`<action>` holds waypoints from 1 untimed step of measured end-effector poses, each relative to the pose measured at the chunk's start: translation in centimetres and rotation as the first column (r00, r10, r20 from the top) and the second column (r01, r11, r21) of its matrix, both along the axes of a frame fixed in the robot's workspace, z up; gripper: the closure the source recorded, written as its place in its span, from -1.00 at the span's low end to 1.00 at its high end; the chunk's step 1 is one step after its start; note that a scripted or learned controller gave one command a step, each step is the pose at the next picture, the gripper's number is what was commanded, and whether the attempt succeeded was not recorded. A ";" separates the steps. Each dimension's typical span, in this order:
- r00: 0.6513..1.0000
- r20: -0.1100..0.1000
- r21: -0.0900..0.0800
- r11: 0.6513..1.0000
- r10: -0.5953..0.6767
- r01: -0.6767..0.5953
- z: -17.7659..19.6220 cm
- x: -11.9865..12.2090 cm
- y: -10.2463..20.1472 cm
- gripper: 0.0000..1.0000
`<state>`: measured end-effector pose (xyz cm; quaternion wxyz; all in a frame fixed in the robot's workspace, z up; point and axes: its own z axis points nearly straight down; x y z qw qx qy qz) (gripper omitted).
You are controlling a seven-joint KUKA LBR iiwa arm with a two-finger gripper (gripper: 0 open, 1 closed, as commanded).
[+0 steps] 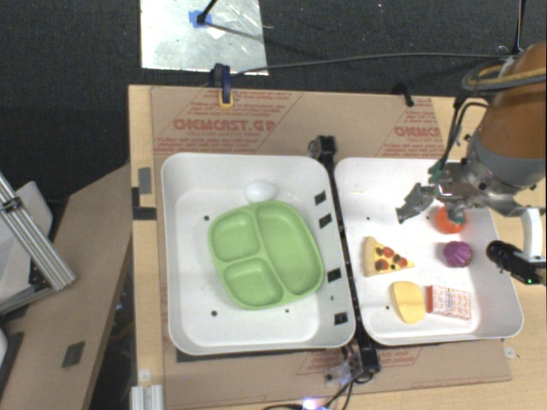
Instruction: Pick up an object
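My gripper [430, 200] hangs over the back of the right bin [376, 173], reaching in from the right. Just to its right, partly hidden by it, lies an orange round object [448, 220]. A purple round object [457, 253] sits in front of that. A toy pizza slice [384, 257] lies near the bin's middle. A yellow wedge [408, 301] and a red-and-white packet [449, 302] lie near the front. I see nothing held in the gripper.
The left bin [184, 229] holds a green divided plate [265, 255] and a small white object [261, 191] at the back. A black divider with clips [335, 229] runs between the bins. A black part [513, 261] of the arm overhangs the right bin's right rim.
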<state>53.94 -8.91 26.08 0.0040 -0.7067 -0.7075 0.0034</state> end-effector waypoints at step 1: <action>1.000 0.013 -0.001 1.000 0.002 -0.002 0.6 0.2 0.0 -1.00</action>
